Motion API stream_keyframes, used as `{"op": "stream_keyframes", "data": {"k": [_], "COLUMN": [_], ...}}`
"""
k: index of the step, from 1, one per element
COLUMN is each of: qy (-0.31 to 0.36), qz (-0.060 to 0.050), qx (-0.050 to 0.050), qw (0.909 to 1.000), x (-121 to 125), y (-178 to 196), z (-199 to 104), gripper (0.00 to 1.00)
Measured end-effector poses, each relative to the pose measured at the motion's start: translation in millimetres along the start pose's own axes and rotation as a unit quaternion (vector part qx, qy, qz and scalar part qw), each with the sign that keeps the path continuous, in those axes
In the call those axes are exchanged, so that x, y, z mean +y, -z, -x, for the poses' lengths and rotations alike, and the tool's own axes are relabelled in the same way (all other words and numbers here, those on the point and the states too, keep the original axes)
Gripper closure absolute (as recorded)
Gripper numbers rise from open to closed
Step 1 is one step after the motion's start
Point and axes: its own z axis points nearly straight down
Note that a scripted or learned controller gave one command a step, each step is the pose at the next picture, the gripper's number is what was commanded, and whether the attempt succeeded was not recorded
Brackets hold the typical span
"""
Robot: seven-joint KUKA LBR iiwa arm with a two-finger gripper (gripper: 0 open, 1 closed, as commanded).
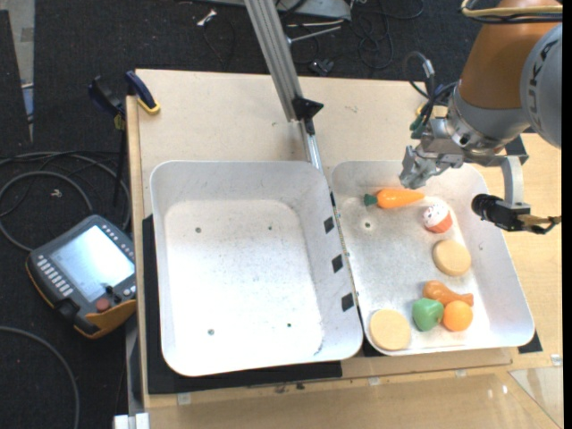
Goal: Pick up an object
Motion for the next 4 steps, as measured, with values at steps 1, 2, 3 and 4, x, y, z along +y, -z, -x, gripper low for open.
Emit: {"op": "stream_keyframes", "data": {"k": [1,2,3,4], "qy": [0.000,0.003,0.003,0.003], "qz": [-0.002,-0.004,-0.003,-0.003], "qx": [0.000,0.002,0.001,0.001], "qw": [1.0000,1.0000,1.0000,1.0000], "x": [1,13,26,36], "y": [13,1,-11,-21], "z": [0,-61,-110,-164], "gripper": [1.00,1.00,1.00,1.00]}}
